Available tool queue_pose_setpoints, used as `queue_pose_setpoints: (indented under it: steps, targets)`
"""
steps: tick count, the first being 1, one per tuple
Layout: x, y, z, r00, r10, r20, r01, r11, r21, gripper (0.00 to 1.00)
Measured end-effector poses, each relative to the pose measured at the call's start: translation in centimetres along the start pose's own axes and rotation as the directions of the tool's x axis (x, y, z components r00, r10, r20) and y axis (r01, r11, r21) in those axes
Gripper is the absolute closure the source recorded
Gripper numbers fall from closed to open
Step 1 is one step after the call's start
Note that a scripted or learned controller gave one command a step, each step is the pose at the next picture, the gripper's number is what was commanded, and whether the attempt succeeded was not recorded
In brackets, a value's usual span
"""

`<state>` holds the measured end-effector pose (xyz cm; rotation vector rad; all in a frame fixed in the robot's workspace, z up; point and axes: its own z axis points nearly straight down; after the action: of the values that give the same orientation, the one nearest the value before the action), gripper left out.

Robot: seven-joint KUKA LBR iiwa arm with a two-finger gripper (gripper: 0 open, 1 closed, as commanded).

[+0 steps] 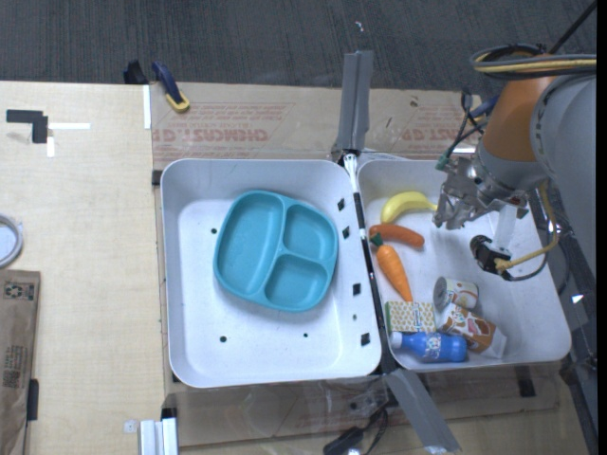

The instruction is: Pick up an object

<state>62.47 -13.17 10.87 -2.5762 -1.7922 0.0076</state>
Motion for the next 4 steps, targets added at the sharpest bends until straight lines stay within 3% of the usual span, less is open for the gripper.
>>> queue_pose_setpoints:
  steps: [1,2,3,4]
  targets:
    - [0.0,0.0,0.0,1.000,0.000,0.000,0.000,1.000,0.000,0.00]
    - [-0.1,0.0,-0.9,1.000,0.000,0.001,0.000,1.000,0.001,1.00]
    - [-0.1,0.0,-0.9,1.000,0.000,0.001,0.000,1.000,0.001,0.00]
    - [0.6,-0.1,1.8,1.000,0.017,0.000,-0.017,1.000,-0.002,0.00]
